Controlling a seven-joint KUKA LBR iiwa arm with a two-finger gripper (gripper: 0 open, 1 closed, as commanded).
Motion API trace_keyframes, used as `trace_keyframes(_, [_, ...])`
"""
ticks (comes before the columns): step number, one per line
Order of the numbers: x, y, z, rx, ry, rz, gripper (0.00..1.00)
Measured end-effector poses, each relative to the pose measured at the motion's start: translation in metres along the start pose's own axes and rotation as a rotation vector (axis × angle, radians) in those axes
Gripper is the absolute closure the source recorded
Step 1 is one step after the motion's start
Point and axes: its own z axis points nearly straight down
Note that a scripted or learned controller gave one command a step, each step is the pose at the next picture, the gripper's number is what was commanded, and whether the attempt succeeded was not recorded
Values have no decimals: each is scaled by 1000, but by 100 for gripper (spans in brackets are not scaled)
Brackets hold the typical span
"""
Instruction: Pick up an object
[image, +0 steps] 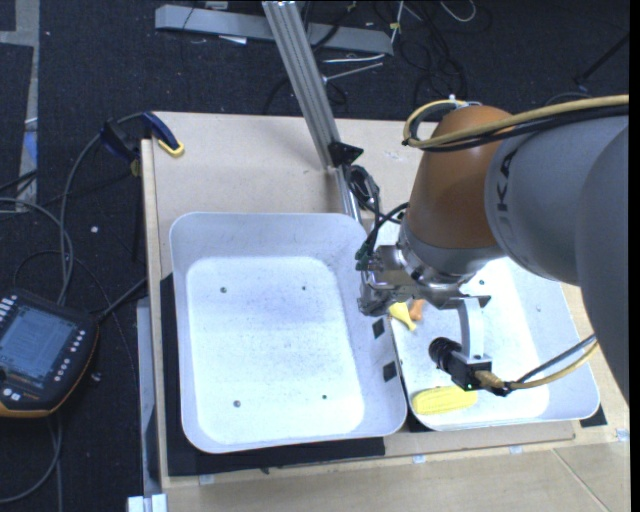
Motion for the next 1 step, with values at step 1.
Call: trace_keyframes(1, [46,-15,3,0,0,0,100])
